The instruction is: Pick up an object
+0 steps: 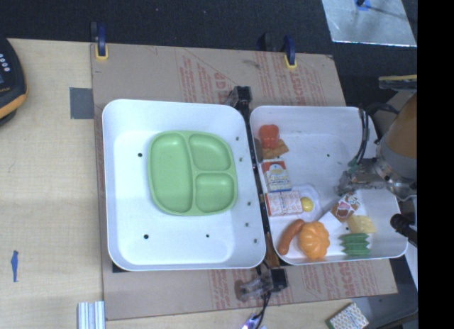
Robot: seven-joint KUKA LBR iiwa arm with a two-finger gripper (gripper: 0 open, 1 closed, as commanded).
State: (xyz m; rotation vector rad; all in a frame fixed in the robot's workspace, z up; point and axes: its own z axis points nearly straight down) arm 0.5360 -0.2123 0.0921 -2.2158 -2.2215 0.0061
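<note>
The right bin [323,125], at the right centre of the frame, holds the small things to pick: a red tomato-like piece [268,135] at its upper left, a small white carton [277,176] with red print just below it, its long axis running up and down the frame, and a flat white packet [284,203] under that; the print on both is too small to read. Beside the packet lies a small yellow ball [306,204]. Along the lower edge an orange carrot [290,236] slants from lower left to upper right, touching an orange pumpkin [313,240], and a green pod [356,244] lies crosswise to the right, below a pale yellow piece [361,224] and a round red-and-white item [345,207]. The claw [352,179] sits at the bin's right side, just above the round item; whether it is clenched or released I cannot tell. The left bin [128,179] holds a green divided plate [191,172]. Both bins rest on cardboard [177,72] with faint red lettering, unreadable, on the table [42,179].
</note>
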